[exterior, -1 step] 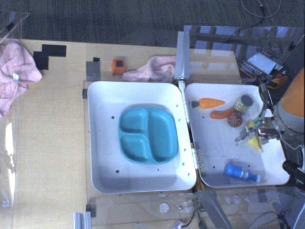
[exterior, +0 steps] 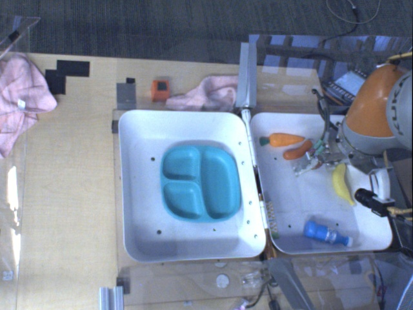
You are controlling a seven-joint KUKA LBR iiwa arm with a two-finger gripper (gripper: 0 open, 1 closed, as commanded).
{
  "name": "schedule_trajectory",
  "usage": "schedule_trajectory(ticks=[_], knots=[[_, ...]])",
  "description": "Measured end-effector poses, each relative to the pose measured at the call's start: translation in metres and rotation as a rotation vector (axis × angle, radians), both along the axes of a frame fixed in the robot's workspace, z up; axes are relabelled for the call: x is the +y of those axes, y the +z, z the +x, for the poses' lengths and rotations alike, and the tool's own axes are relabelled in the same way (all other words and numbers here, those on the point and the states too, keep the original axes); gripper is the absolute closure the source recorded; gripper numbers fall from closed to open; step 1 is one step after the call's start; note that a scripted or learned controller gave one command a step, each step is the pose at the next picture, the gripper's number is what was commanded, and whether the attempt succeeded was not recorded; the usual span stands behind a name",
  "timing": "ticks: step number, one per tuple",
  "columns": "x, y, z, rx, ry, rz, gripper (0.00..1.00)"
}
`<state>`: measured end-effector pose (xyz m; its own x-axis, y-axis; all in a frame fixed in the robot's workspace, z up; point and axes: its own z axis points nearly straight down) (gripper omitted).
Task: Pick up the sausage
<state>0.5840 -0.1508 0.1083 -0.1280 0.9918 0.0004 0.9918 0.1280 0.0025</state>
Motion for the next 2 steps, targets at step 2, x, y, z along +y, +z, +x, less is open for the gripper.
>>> schedule_trajectory(ticks=[2], knots=[[0.029,-0.021,0.074,0.019,0.292,-0.006,0.00]])
